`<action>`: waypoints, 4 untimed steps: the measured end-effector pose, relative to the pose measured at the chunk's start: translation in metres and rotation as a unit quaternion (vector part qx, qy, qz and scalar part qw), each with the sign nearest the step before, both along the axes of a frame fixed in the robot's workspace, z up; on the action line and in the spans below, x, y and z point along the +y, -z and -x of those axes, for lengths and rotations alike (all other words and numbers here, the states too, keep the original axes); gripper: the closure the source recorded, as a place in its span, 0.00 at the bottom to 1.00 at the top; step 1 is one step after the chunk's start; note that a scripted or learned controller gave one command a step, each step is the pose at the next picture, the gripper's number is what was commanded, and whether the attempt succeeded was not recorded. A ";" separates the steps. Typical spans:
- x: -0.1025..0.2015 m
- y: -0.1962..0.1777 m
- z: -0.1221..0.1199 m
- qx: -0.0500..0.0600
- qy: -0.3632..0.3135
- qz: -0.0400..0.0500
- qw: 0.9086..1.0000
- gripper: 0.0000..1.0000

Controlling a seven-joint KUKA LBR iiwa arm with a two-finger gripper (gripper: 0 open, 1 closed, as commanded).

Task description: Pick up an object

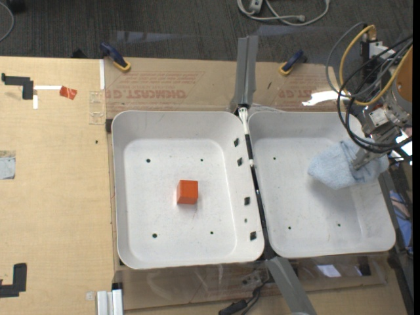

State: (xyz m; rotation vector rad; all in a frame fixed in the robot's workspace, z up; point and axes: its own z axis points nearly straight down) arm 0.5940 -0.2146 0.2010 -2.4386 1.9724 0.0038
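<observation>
A small orange-red cube (188, 192) rests on the floor of the left bin (131, 241), a little left of its centre. A crumpled pale blue cloth (333, 167) lies in the right bin (308, 241), toward its right side. My gripper (363, 164) reaches down from the right edge and its tip sits at the cloth's right end, touching or pressing into the fabric. The cloth's folds hide the gripper's tip.
Black and yellow cables (354, 77) loop around the wrist above the right bin. A metal divider (248, 77) runs between the bins at the back. Two clamps (115, 56) hold the cardboard behind them. A wooden board (46, 176) lies to the left.
</observation>
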 end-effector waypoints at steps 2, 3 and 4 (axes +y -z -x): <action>0.009 -0.021 0.000 -0.002 -0.417 0.001 0.909 1.00; -0.005 0.011 -0.007 -0.003 -0.546 0.001 0.838 1.00; -0.005 0.000 0.023 -0.002 -0.549 0.001 0.836 1.00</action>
